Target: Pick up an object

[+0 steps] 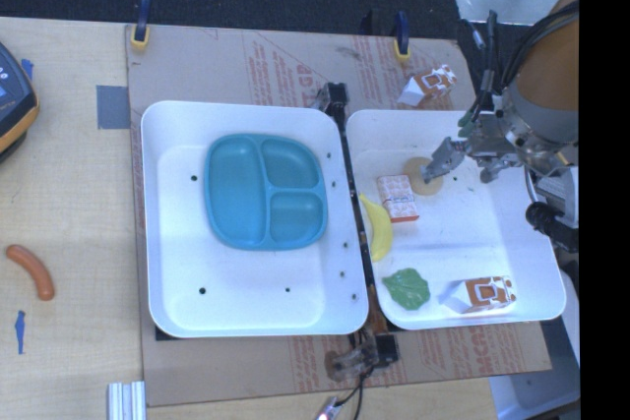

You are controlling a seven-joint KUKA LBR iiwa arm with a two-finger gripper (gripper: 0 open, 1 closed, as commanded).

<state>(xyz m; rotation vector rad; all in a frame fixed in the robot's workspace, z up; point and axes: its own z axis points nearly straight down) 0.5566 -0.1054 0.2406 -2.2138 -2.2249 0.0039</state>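
Camera view from above showed two shallow white bins side by side on a bench. The left bin [167, 211] held a blue divided plate [266, 192]. The right bin [522, 251] held several small items: a tan round disc [425, 175], a small white and orange carton [397, 198] just beside it, a yellow banana [377, 227] against the left wall, a green leafy piece [407, 288], and a white and orange carton [480, 294] near the front. The gripper [445, 160] hung over the disc, its fingers spread apart with nothing between them. A sausage [31, 270] lay on the bench, far left.
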